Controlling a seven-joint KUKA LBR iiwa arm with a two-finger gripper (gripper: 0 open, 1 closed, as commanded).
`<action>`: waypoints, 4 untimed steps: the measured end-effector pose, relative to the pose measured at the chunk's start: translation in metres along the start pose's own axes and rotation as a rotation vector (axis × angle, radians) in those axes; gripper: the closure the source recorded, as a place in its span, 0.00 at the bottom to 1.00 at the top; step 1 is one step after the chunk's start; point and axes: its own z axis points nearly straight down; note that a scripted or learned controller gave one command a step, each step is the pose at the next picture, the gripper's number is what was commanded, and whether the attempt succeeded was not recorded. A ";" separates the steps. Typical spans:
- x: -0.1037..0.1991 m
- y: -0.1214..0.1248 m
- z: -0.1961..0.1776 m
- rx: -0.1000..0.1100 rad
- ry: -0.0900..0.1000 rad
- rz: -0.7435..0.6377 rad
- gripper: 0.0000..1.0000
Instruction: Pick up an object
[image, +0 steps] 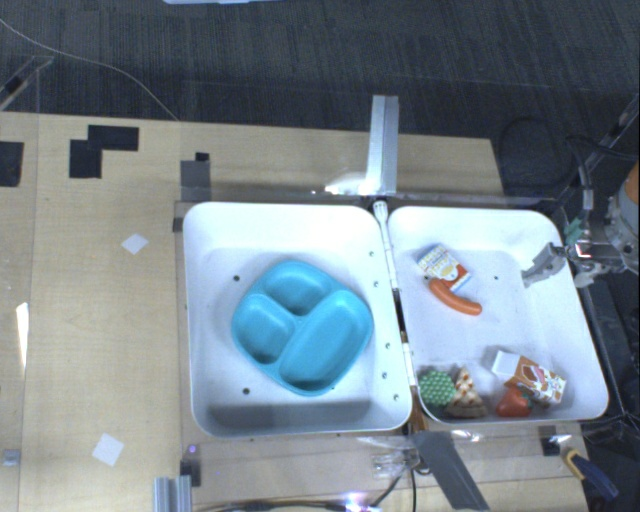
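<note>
The gripper (545, 266) stands highest in the camera view, at the right edge of the scene. It hangs over the upper right corner of the right bin (560, 225), close to that bin's right wall. The grey tip is small and blurred, so I cannot tell whether it is spread or closed. Behind it, the grey wrist of the arm (610, 245) leads off to the right, with a sliver of its orange band at the frame's edge.

Out from the gripper, the nearest things lie to its left on the bin floor, apart from it: a small white, blue and orange packet (441, 263), and just below that an orange-red sausage (456, 298) lying at a slant. The rest crowd the bin's lower edge, well apart from the gripper. They are a small white block (500, 360), an orange carton (537, 380) beside it, and a red piece (513, 402), perhaps a toy fruit, touching the carton. In the lower left corner are a green round thing (436, 386) and a brown lumpy one (465, 395) side by side.

Across the divide, the left bin (210, 300) holds a blue divided plate (302, 325) with three compartments, sitting near its middle.

Both bins rest on the pale wooden table (100, 330), which carries black patches (100, 150) near its upper left corner. A metal post (384, 145) rises behind the seam between the bins.
</note>
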 end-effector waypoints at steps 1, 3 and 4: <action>-0.003 0.000 -0.013 -0.001 -0.001 -0.052 0.00; 0.089 0.044 0.124 -0.026 -0.001 0.179 0.00; 0.105 0.100 0.135 -0.005 0.000 0.524 0.00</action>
